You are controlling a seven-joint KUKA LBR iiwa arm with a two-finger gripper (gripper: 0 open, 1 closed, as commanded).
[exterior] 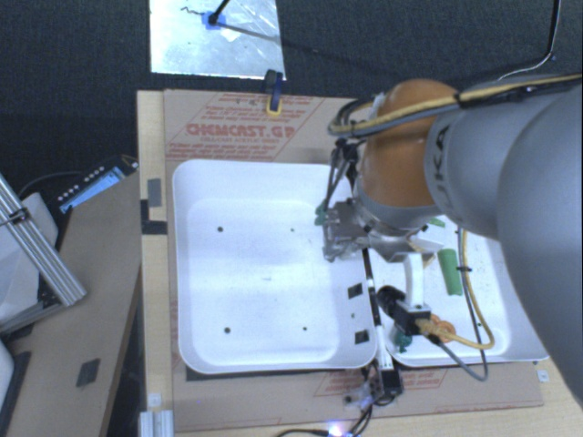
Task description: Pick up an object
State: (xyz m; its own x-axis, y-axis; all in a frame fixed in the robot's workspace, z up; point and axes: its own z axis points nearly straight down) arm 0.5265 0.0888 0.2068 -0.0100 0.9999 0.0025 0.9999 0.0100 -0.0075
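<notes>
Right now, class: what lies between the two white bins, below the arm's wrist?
In the camera view, a narrow dark seam with small black clips separates the left bin from the right bin; nothing else sits there.

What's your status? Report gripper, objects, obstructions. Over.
Gripper low over the seam between the bins, finger state unreadable. Green object lies in right bin, part hidden by the arm. Nothing seen held.

Cardboard sheet [237,127] under bins; foil square [215,24] beyond.
</notes>
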